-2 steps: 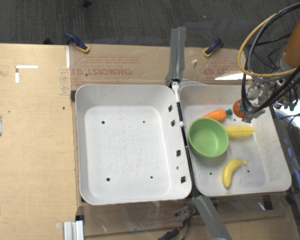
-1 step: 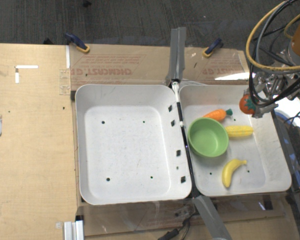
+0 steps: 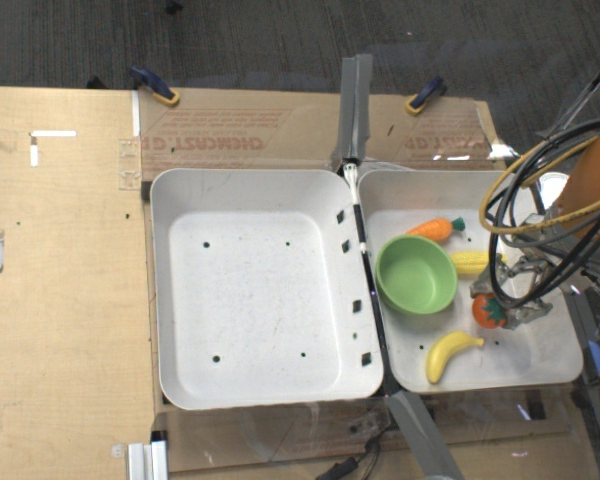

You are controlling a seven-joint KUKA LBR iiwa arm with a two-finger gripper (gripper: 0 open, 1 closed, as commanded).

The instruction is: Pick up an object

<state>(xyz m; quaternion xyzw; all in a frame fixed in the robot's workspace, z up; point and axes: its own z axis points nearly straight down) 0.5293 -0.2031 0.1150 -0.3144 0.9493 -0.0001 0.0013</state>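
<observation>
Gripper down in the right bin, sitting right on top of a little red tomato.

The gripper (image 3: 507, 293) is low in the right bin (image 3: 540, 363), to the right of the green bowl (image 3: 417, 275), and its fingers look like they're either side of the small red tomato (image 3: 487, 311), though honestly I can't tell if they're actually clamped on it. A carrot (image 3: 429, 230) lies just above the bowl, a corn cob (image 3: 470, 262) is touching its right side, and a banana (image 3: 448, 352) is just below it. The left bin (image 3: 170, 268) sits to the bowl's left.
</observation>
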